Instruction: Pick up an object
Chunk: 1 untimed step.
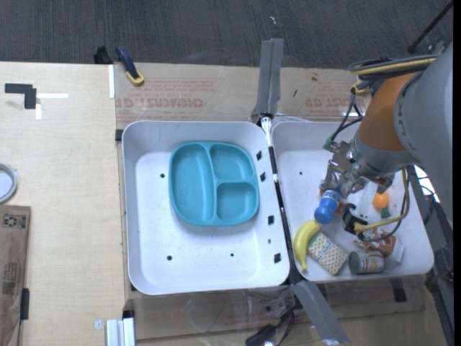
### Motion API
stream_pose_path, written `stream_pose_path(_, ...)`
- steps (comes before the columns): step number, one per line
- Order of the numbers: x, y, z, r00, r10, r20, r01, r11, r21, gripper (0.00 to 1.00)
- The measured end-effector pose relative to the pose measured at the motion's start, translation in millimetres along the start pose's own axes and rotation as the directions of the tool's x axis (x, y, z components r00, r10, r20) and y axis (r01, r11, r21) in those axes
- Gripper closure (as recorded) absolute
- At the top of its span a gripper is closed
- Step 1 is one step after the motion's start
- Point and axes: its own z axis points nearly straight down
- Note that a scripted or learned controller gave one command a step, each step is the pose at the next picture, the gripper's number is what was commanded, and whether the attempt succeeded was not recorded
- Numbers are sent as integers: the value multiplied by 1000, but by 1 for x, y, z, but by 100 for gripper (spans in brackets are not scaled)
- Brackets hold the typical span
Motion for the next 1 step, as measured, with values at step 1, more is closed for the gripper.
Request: stream_pose_path(1, 36, -31, -124, 1000, -28, 2, 28, 1000, 7, 100)
